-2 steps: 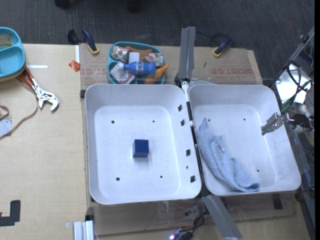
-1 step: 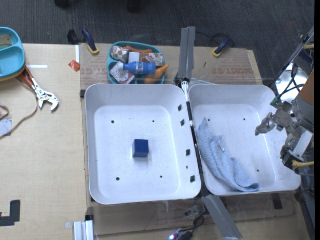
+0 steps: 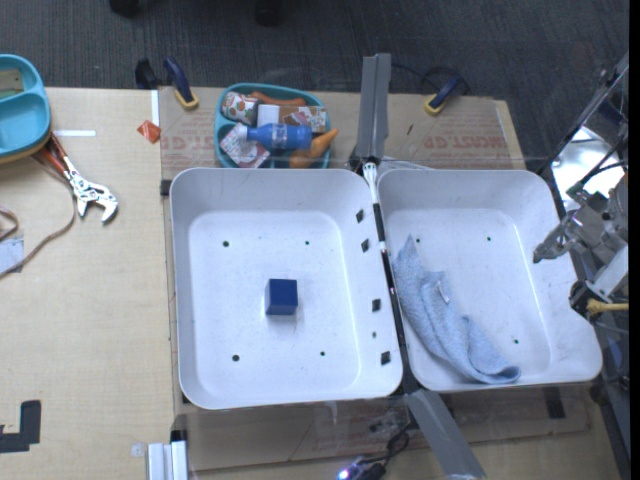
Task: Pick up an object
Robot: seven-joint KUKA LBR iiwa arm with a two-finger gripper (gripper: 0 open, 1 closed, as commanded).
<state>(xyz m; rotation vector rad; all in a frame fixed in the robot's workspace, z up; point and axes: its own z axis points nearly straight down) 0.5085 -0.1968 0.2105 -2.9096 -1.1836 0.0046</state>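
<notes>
Camera view: single fixed camera, mounted above the bench (image 3: 80, 368), looking down at a slant. Moderate stand-off; both white bins, left bin (image 3: 190, 298) and right bin (image 3: 535, 268), fit side by side in frame, dark carpeted floor (image 3: 420, 18) along the top edge.

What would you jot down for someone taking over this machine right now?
Gripper: at the right bin's right edge, nothing seen in it; whether it is open or shut can't be told from here.
Things: blue block lies near the middle of the left bin. Light-blue cloth lies crumpled along the right bin's left side, running toward its near edge.
Done: nothing picked up yet; both things rest on the bin floors.
Left: move over one thing, close on it and lift. The cloth looks nearer the arm; the block is probably the simpler shape to grip.
</notes>
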